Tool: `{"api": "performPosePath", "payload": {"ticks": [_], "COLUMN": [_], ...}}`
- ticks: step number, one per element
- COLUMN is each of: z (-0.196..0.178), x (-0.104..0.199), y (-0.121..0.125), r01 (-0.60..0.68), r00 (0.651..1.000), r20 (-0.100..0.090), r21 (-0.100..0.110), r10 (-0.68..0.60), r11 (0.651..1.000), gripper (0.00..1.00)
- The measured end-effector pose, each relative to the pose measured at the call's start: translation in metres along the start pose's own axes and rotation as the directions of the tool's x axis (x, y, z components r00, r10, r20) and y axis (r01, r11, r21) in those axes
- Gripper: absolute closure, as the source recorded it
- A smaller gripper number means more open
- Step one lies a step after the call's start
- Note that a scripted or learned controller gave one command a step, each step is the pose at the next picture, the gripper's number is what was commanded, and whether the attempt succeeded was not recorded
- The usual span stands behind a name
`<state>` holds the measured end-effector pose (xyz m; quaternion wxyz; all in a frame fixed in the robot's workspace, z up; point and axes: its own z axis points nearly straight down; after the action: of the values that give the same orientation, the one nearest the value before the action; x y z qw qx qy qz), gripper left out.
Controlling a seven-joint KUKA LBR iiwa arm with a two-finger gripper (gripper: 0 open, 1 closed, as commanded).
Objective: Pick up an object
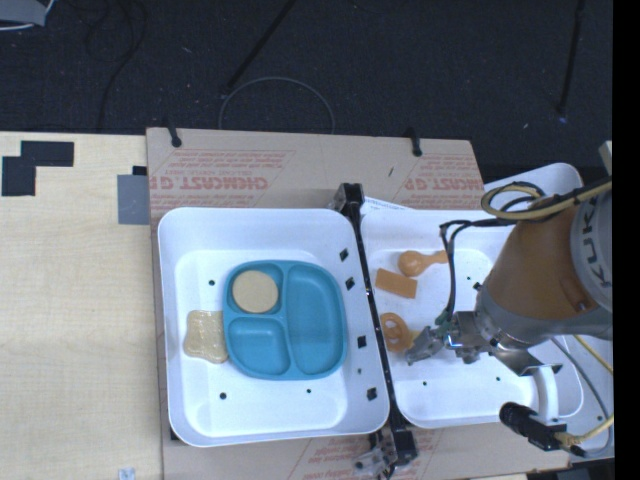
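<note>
My gripper (pixel 424 347) hangs low over the right bin (pixel 470 408), near its left wall. Just to its left lies an orange pretzel-shaped piece (pixel 393 330), very close to the gripper tip; I cannot tell if they touch. Further back in the same bin lie an orange flat block (pixel 396 284) and an orange spoon-like piece (pixel 421 262). The grey arm with its orange band (pixel 545 273) covers the bin's right half.
The left bin (pixel 190 408) holds a blue divided tray (pixel 285 318) with a round tan biscuit (pixel 254 291) in its upper-left compartment. A pale toast-like piece (pixel 205 335) lies against the tray's left side. A black divider (pixel 365 298) separates the bins.
</note>
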<state>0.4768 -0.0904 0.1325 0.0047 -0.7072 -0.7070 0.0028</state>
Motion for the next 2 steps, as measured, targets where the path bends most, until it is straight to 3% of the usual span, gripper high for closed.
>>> {"api": "performPosePath", "payload": {"ticks": [1, 2], "z": [0.047, 0.034], "x": [0.001, -0.001], "y": [0.000, 0.001], "r01": [-0.001, -0.008], "r00": [1.000, 1.000], "r20": [0.002, 0.001], "r21": [-0.007, -0.008], "r10": [0.001, 0.008], "r11": [1.000, 1.000], "gripper": [0.00, 1.00]}}
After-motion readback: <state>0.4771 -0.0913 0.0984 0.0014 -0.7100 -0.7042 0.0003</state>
